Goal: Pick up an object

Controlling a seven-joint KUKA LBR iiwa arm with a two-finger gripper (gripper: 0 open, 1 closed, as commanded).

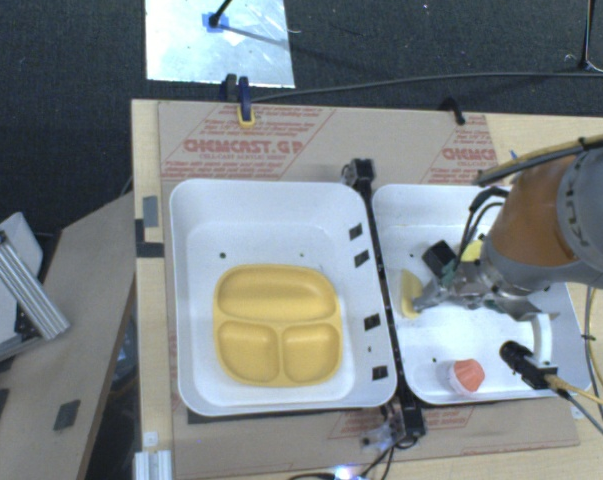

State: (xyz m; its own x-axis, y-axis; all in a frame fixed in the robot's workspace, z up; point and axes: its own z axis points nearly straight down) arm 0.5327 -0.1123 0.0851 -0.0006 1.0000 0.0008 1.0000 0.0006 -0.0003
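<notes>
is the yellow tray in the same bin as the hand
No, the yellow tray lies in the left bin, the hand is over the right bin.

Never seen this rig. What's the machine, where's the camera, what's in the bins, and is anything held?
One camera looks down at a slant on two white bins. The grey and orange shape at right is a robot arm; its gripper is down in the right bin. There a pale yellow thing lies beside the gripper, and an orange and white thing sits nearer the front. The left bin holds a yellow divided tray. Whether anything is gripped cannot be told.
</notes>
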